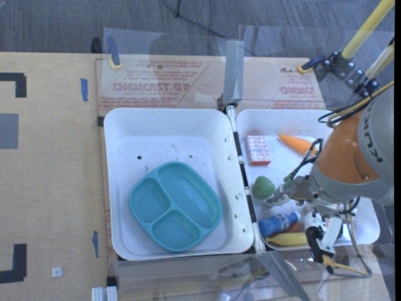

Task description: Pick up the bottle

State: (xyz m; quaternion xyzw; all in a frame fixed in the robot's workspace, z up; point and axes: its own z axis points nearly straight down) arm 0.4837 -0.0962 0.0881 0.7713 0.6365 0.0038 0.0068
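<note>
Bench of pale wood lay at the far left, where we logged black tape marks and short strips of blue tape on its surface. Next came the left bin, white and shallow, speckled with a few dark flecks. In it we recorded one teal plate with three compartments, lying flat and turned at an angle toward the near right part of the bin. A grey divider post stood behind the seam where the two bins met, with clear sheeting bearing red lettering behind both.

In the right bin we listed, from left to right: a small red-and-white box near the back left; a green ball just in front of it; a blue bottle lying on its side near the front left corner, its pale cap pointing right; a yellow banana touching the bottle along its near side; and an orange carrot toward the back, well apart from the bottle.

The arm entered from the right, its orange band above the wrist. We noted the claw low over the front of the right bin, just right of the bottle's cap and near the banana's right end. We could not tell whether the claw was open or closed, as wrist and cables hid it. Nothing appeared gripped, and the bottle rested on the bin floor.
</note>
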